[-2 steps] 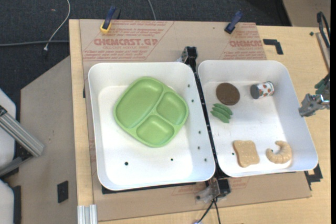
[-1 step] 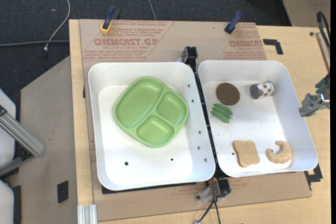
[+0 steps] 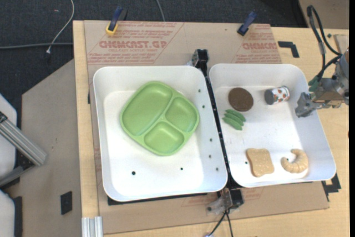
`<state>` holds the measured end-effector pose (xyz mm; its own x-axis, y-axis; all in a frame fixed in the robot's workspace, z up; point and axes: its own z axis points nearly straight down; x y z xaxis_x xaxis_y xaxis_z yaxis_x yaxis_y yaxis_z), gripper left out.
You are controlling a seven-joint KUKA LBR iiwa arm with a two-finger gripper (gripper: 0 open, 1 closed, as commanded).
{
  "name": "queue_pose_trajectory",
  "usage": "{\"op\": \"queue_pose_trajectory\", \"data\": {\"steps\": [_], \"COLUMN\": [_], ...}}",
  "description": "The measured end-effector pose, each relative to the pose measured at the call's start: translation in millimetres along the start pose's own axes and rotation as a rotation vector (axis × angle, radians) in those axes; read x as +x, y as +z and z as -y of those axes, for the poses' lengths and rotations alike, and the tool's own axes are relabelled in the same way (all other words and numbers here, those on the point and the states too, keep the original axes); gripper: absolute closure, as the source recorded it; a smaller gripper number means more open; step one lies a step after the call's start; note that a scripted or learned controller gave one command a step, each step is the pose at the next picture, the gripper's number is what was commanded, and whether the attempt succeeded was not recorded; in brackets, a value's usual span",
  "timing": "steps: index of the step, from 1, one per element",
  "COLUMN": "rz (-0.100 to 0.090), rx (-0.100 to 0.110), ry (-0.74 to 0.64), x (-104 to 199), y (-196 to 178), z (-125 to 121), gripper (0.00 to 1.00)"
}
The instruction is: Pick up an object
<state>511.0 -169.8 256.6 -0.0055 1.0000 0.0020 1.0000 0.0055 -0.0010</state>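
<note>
The tabletop [image 3: 61,119] carried a cardboard sheet clipped at its far edge, and on that sheet sat two shallow white bins side by side. The left bin [image 3: 111,169] held a single green divided plate [image 3: 160,117], lying flat and turned at a slant so that its corners pointed toward the bin's walls; it took up most of the floor there, apparently as a landing spot rather than something to lift.

The right bin [image 3: 316,147] held the small toys, scattered well apart from one another, which would have left room for a grasp from above on any of them. A tan slice of toast [image 3: 259,162] lay flat near the front wall. Just beside it, toward the right wall, rested a croissant [image 3: 295,162], its curve opening leftward and its long axis running roughly upright in the view. A round brown cookie [image 3: 241,99] lay flat near the back. A small can [image 3: 277,95] lay on its side beside the cookie, its long axis running left to right. A green pea pod [image 3: 234,119] lay just in front of the cookie, its long axis slanting from upper left to lower right.

The hand [image 3: 306,106] hung over the right bin's right wall, near the can and apart from every toy. Whether it was spread or pressed together could not be told. Nothing appeared lifted, so the pick seemed not yet begun.
</note>
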Motion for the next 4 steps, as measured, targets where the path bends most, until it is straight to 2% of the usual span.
{"op": "queue_pose_trajectory", "data": {"steps": [3, 4], "rz": [0.001, 0.000], "rx": [-0.003, 0.001], "ry": [-0.001, 0.000], "x": [140.3, 189.9], "y": [-2.8, 16.3], "z": [-65.0, -78.5], "gripper": [1.00, 1.00]}}
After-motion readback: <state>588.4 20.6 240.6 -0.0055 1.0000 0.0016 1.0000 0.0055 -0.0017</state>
